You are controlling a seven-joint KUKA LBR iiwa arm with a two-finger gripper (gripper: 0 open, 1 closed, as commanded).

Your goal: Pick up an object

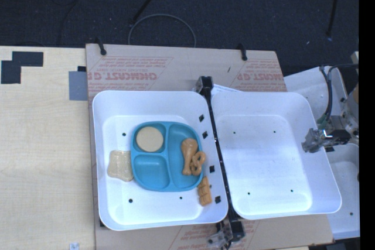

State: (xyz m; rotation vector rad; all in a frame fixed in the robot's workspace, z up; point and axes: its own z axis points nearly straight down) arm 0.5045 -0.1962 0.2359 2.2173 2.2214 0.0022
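A blue divided plate [153, 175] lies in the left bin [105, 126]. On it sit a round tan cracker [149, 139] and a brown pretzel-like piece [192, 157]. A pale bread-shaped piece [120, 165] lies just left of the plate. A small orange-brown piece [204, 191] rests at the plate's lower right corner. My gripper [316, 140] hovers at the right rim of the right bin [269, 184], far from all of these, with nothing seen in it.
A black clamp strip [212, 149] joins the two bins down the middle. Cardboard [176, 70] lies under the bins. Light wooden bench top [41, 155] extends to the left. Cables and white fittings [337, 96] crowd the right edge near the arm.
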